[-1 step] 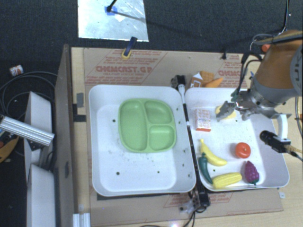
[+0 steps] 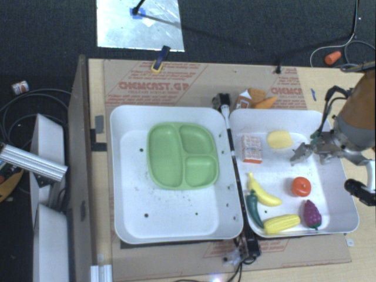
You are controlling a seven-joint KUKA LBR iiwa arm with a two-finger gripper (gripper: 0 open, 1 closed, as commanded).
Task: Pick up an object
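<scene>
- Reaching in from the right edge of the counter (image 2: 194, 75), the hand (image 2: 301, 153) is seen low over the right bin (image 2: 346, 210), near that bin's right rim and about halfway along it.
- Whether the hand is released or clenched cannot be told; nothing is seen grasped in it.
- A yellow lemon-shaped toy (image 2: 279, 139) is found near the far edge of the right bin, just beside the hand.
- A small white and red carton (image 2: 252, 148) is placed close to the bin's left rim, beside the lemon-shaped toy.
- A red tomato (image 2: 301, 186) is seen in the middle of the right bin, near the hand but apart from it.
- A banana (image 2: 264, 193) is laid toward the left rim, and a green pepper (image 2: 253, 208) is set just beside it.
- A corn cob (image 2: 282, 222) is laid along the near rim, with a purple bunch of grapes (image 2: 311, 214) at its right end, toward the near right corner.
- A green divided plate (image 2: 182, 155) is set in the middle of the left bin (image 2: 135, 222).
- An orange toy (image 2: 258, 98) is left on the counter beyond the far edge of the right bin.
</scene>
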